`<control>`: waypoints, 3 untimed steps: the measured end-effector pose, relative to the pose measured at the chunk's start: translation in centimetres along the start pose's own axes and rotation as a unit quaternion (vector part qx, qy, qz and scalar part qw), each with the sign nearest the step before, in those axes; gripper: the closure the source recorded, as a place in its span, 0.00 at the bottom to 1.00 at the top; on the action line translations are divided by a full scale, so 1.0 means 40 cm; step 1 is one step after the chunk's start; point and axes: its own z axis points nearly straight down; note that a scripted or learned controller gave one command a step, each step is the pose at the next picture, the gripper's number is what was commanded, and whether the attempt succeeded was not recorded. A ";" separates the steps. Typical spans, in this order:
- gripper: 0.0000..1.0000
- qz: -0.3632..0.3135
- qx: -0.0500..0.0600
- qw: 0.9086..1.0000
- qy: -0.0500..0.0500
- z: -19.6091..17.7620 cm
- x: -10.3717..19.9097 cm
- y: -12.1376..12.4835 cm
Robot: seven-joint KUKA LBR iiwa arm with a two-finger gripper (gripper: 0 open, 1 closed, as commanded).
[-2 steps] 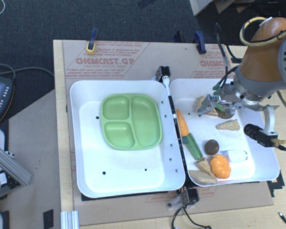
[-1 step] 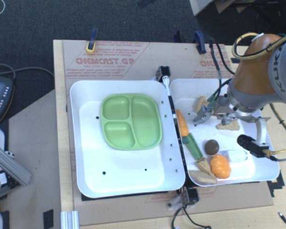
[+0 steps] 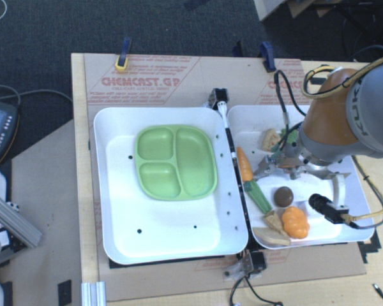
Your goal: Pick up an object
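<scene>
My gripper [image 3: 279,167] hangs low over the middle of the right bin [image 3: 345,234], under the grey and orange wrist. Just left of it an orange carrot [image 3: 244,164] lies along the bin's left wall, with a green stick-shaped piece [image 3: 259,197] below it. A brown ball [image 3: 283,196] sits directly in front of the gripper. Nearer the bin's front edge lie an orange pumpkin-like toy [image 3: 295,222] and a beige wedge [image 3: 272,233]. Another beige piece [image 3: 270,139] lies behind the gripper. I see nothing between the fingers.
The left bin [image 3: 115,203] holds a light green divided plate [image 3: 177,162]. A black divider with clips runs between the two bins. The arm's body covers the right half of the right bin.
</scene>
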 end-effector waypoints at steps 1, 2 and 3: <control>0.00 0.000 -0.003 1.000 -0.001 0.024 -0.002 0.000; 1.00 0.001 -0.004 1.000 -0.001 -0.004 -0.001 0.001; 1.00 0.000 -0.006 1.000 -0.002 -0.122 -0.023 -0.002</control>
